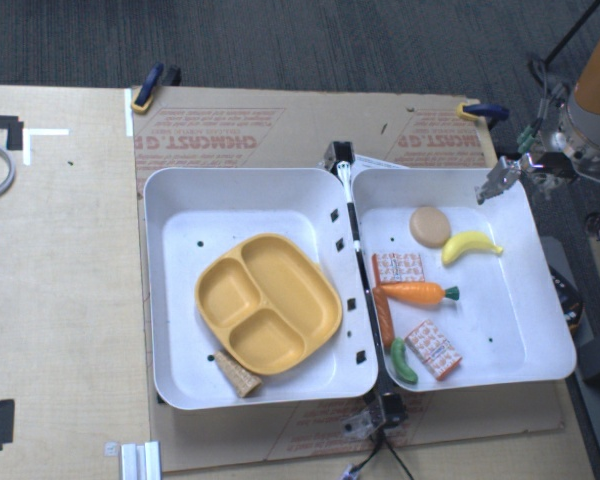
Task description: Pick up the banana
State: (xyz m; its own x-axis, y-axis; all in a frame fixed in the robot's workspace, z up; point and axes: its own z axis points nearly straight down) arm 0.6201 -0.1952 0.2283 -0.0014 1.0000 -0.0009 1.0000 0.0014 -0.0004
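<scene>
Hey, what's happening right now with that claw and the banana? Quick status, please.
Claw at right bin's far rim, above the banana, holding nothing. Banana flat in right bin, beside tan round piece. Nothing covering it.

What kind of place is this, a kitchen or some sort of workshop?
Most likely a robot test bench in a lab, not a kitchen. Two white bins sit on cardboard clamped to the bench, the food, like the banana and carrot, looks like toys, and a robot arm reaches in.
</scene>
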